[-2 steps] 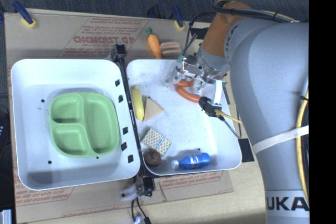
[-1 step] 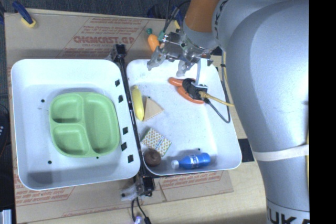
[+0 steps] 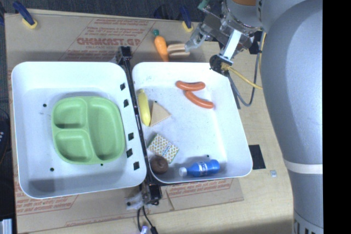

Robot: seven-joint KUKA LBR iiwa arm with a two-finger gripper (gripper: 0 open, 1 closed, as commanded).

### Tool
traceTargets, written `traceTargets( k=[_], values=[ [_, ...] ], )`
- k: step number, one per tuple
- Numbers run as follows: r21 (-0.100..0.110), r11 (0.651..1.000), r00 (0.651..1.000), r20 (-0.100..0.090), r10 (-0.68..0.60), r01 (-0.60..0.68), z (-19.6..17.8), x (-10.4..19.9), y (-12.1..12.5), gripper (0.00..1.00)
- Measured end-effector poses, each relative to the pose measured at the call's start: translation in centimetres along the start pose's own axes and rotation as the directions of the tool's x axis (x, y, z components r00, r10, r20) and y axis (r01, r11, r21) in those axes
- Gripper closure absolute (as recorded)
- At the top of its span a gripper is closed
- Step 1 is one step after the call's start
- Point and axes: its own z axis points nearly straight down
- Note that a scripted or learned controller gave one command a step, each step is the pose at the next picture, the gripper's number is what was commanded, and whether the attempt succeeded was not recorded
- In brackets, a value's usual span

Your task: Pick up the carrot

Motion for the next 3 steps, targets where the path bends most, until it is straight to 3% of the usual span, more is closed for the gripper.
traceTargets(
  k=[1,2,3],
  values=[
    [0.004,0.977,0.977,0.001,0.211,-0.211,10.5,-2.1,1.4,0.00],
    [-0.004,0.905,0.905,-0.007,0.425,-0.425,19.4,-6.4,4.1,0.00],
    [0.005,0.734,0.734,0.002,0.679,-0.679,19.6,-6.2,-3.7,0.00]
  ],
)
